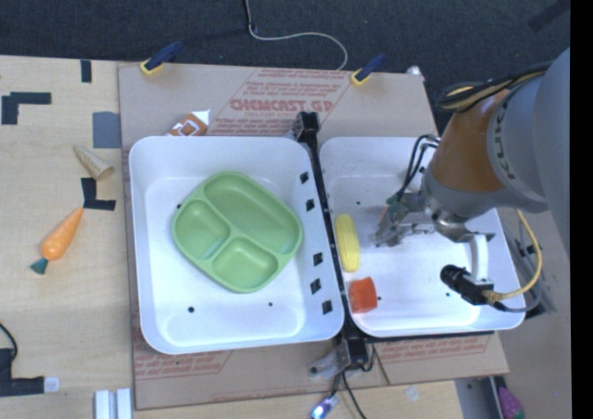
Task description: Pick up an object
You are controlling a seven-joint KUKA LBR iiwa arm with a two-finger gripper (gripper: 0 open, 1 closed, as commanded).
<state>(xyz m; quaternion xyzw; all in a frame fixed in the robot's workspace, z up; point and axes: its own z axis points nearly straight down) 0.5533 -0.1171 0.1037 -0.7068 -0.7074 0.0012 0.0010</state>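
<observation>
In the right bin (pixel 482 315), a yellow banana-like object (pixel 347 242) lies along the left wall, and a small orange-red block (pixel 362 294) sits just below it near the front left corner. My gripper (pixel 391 225) hangs low over the middle of this bin, to the right of the yellow object and apart from it. Nothing shows between its fingers. The grey arm with its orange band (pixel 468 158) comes in from the right.
The left bin (pixel 157 315) holds a green divided plate (pixel 238 231). On the bench to the left lie a toy carrot (pixel 59 238) and a small tan cone (pixel 93 163). A black cable (pixel 468 285) loops by the arm at the right bin's front right.
</observation>
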